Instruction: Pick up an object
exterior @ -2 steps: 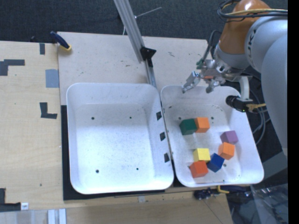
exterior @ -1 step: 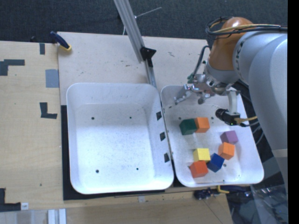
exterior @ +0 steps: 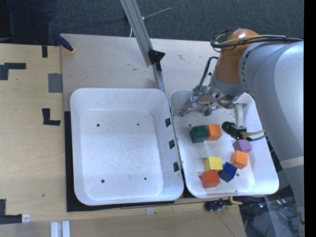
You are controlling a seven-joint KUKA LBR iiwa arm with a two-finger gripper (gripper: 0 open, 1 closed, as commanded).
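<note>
Grey arm is positioning the gripper (exterior: 197,107) above the right bin (exterior: 261,181), near the green block (exterior: 199,133); finger state cannot be determined from this view.

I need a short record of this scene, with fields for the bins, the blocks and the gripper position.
left bin: white, shallow, no blocks in it
right bin: white, holds all the blocks
blocks: green block touching orange block; purple block; second orange block; yellow block; blue block; red block
gripper: over the far end of the right bin, beyond the green block, holding nothing visible
</note>
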